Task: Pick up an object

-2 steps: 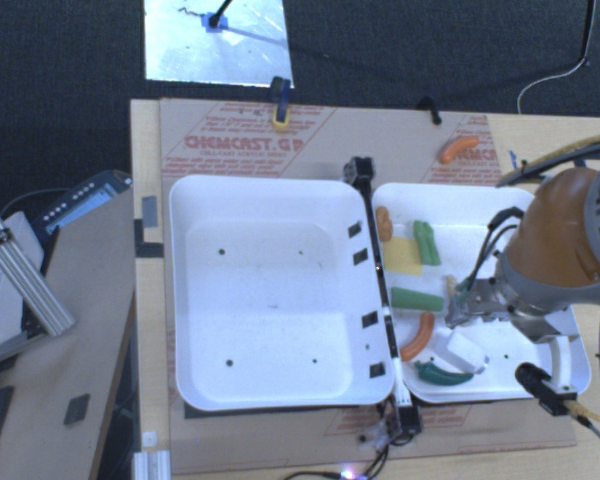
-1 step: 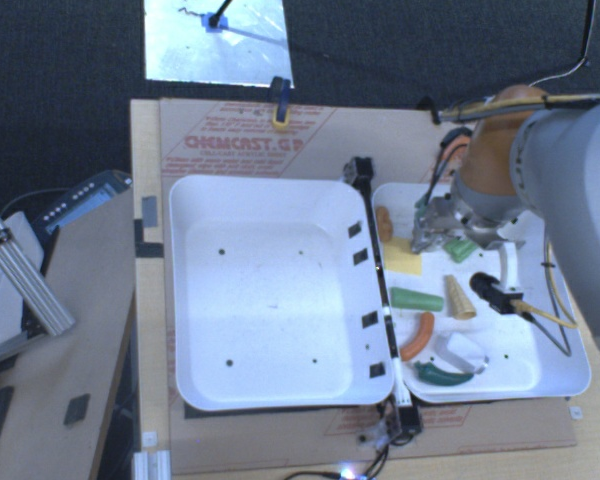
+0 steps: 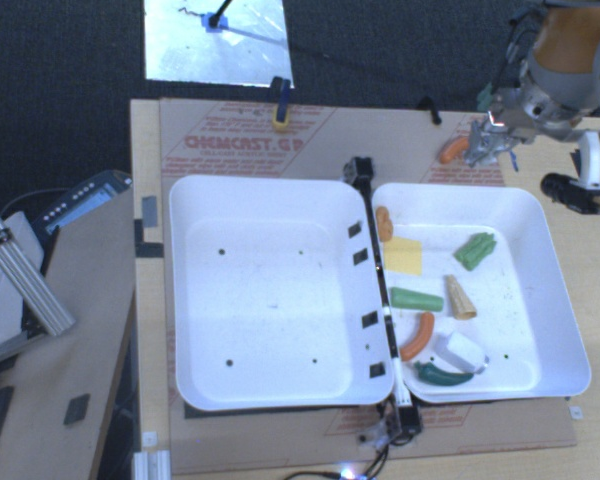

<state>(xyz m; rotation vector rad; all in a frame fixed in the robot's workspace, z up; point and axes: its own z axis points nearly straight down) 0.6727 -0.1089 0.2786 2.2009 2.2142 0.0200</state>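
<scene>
Orange, a small carrot-like piece (image 3: 454, 151) is being held between the fingers of the hand (image 3: 470, 152), lifted above the counter (image 3: 240, 133) just beyond the far rim of the right bin (image 3: 555, 268), where a yellow block (image 3: 402, 256) and green pieces (image 3: 475, 249) are being left lying.

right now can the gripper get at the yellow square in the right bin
Probably yes. The yellow square lies flat and uncovered near the right bin's left wall, with only an orange piece touching its corner. The gripper hangs above the bin's far rim, and an orange thing sits by it.
</scene>
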